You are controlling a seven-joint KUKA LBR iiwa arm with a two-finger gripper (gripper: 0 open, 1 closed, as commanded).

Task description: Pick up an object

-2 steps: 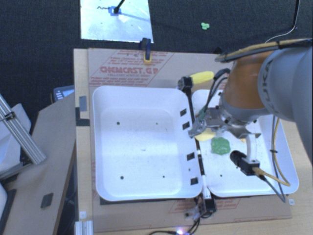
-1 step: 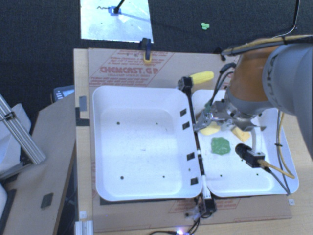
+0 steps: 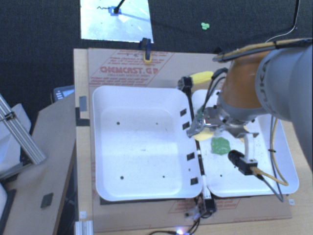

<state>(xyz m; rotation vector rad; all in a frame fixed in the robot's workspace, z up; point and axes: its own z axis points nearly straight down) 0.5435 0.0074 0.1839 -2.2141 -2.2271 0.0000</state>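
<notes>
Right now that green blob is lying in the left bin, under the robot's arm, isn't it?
Not quite: the camera view shows the green blob lying in the right bin, not the left one. It does sit under the robot's arm, as you said.

The worktop [image 3: 83, 180] carries a printed cardboard sheet [image 3: 129, 70], and on that sheet sit two shallow white bins side by side, the left bin [image 3: 142, 141] touching the right bin [image 3: 286, 175].
</notes>
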